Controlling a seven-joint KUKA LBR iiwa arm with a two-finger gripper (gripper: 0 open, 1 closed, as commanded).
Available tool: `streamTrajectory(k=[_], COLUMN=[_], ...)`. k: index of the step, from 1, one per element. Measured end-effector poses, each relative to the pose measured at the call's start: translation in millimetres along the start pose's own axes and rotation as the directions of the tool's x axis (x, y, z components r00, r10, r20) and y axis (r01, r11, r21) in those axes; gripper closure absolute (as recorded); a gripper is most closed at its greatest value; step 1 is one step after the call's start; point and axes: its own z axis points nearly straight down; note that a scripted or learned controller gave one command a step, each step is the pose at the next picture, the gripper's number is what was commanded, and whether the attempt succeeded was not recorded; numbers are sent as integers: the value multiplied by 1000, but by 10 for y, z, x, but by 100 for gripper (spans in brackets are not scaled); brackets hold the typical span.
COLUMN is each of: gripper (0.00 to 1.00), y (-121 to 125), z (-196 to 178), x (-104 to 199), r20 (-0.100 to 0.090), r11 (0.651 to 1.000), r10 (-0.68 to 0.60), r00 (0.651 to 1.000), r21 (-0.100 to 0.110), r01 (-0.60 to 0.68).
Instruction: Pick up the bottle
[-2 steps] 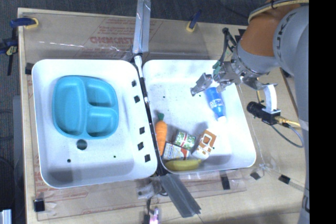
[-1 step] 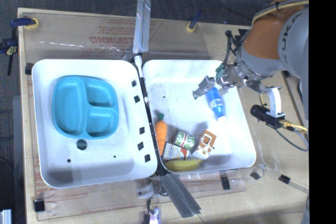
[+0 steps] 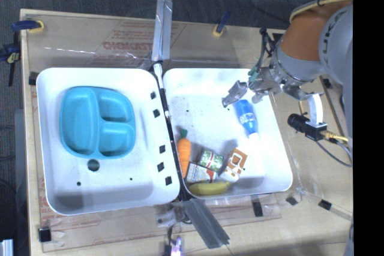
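The arm (image 3: 318,33) comes in from the right, w/ the gripper (image 3: 245,92) over the right bin (image 3: 180,84), in its upper right part. The fingers (image 3: 234,94) are spread apart, one toward the left and one near the bottle top, and nothing is between them. The bottle (image 3: 246,118) is blue w/ a white label; it lies on its side on the bin floor, just below the gripper and near the right wall. I cannot tell if the gripper touches its upper end.

At the front of the same bin, well apart from the bottle, is a group of things: a carrot (image 3: 184,153) beside the divider, a green carton (image 3: 210,160), a small box (image 3: 236,164) w/ orange marks, and a banana (image 3: 210,188) along the front wall.

In the left bin (image 3: 66,201) is a blue tray (image 3: 96,122) w/ three compartments.
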Motion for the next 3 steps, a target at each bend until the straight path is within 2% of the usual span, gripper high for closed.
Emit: streamTrajectory(k=[1, 2, 3], gripper=[0, 0, 0], y=[-34, -234, -234], z=[111, -339, -338], x=[11, 14, 14], r20=[0, 0, 0], r11=[1000, 1000, 1000], r10=[5, 11, 11], r00=[1000, 1000, 1000], r21=[1, -1, -1], r01=[-5, -11, -11])
